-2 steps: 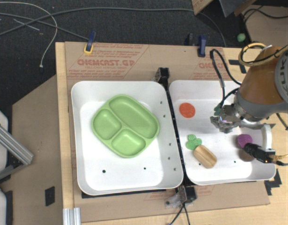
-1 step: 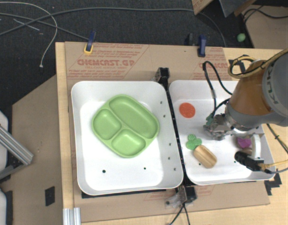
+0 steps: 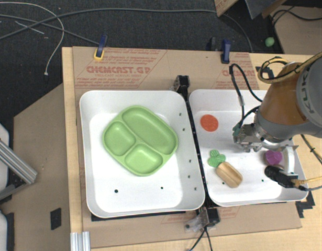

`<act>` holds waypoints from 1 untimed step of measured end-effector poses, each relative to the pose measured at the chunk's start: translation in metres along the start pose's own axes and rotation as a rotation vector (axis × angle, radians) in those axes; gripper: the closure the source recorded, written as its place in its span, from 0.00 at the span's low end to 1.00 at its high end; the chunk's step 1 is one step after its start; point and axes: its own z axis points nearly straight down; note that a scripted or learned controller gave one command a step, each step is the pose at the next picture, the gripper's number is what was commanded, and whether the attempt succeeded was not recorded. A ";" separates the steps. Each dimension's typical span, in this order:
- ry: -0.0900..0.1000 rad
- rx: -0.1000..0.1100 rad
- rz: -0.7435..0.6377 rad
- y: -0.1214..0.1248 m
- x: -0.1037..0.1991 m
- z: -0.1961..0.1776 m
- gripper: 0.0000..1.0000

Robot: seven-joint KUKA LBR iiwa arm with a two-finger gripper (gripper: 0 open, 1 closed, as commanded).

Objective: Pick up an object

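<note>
1. Cardboard-topped bench, 2 white bins side by side.
2. Gripper [image 3: 248,138] low over right bin [image 3: 223,101], toward its right edge; finger state impossible to tell.
3. Tan roll [image 3: 229,174] just left and nearer the front edge, long axis slanting toward front-right corner, green end [image 3: 216,158] pointing back-left.

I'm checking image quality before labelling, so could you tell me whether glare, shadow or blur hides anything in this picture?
Camera view: even, soft lighting; the white bins are bright yet show no blown-out glare; the green plate is sharp; the arm shades the purple object; the gripper looks slightly soft.
</note>
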 end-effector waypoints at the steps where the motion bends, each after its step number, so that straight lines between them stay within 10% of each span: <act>1: -0.003 -0.007 -0.003 0.008 -0.001 -0.062 1.00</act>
